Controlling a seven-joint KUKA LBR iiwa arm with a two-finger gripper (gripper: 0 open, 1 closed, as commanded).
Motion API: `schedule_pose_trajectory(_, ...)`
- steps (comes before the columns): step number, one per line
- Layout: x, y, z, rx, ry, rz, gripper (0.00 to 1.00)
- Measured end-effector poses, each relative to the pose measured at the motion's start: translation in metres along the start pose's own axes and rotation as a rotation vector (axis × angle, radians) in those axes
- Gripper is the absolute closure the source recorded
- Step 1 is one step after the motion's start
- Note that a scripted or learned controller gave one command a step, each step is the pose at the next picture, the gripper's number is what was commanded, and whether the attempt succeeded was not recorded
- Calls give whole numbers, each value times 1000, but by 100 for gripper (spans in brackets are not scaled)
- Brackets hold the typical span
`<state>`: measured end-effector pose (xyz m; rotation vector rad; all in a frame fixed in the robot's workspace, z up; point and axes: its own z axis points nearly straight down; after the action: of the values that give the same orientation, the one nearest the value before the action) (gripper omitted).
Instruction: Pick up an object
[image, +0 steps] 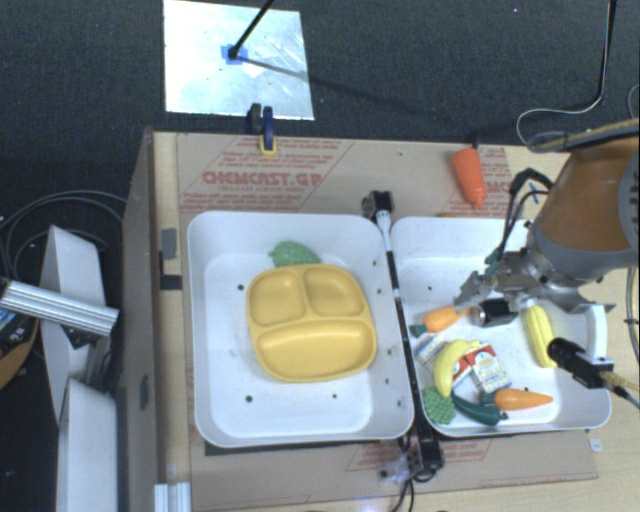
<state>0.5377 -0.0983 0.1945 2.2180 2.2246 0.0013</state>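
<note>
The jaws (487, 300) hang low in the right bin (440, 250); whether they are open or closed I cannot tell. Just left lies a small orange carrot (441, 320), long axis roughly left-right. Nearer the front sit a banana (448, 362), a second carrot (522, 399) and a carton (487, 370). The left bin (225, 400) holds a yellow divided plate (310, 322)

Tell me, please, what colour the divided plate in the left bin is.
The divided plate is yellow, seen clearly in the camera view.
</note>
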Motion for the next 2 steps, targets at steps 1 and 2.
schedule_pose_trajectory(1, 8, -33, 96, -13, -3, 2, 0)
schedule_pose_trajectory(2, 13, 18, 110, -2, -1, 0, 0)
